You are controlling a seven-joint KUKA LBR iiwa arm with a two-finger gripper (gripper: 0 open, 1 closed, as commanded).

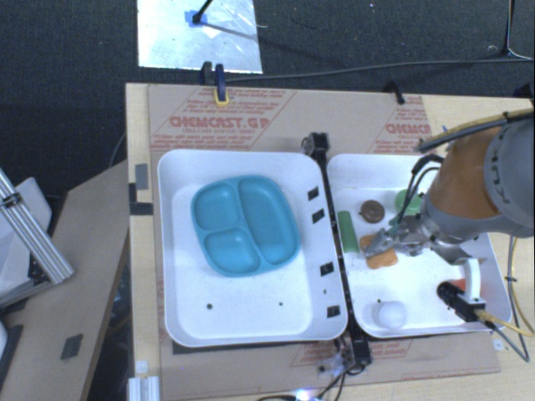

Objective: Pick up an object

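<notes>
Hand (378, 245) low in the right bin (418, 312), fingertips at an orange piece (384, 260); cannot tell whether it is gripped or how wide the hand stands. Green block (345, 230) just left of hand. Brown disc (372, 211) just above. White ball (389, 314) below. Teal divided plate (245, 224) far left, left bin (184, 307).

Two bins side by side on bench (142, 249): divided plate (245, 224) in left bin (251, 320); disc (372, 211), ball (389, 314) and gripper (378, 247) in right bin (418, 322).
</notes>
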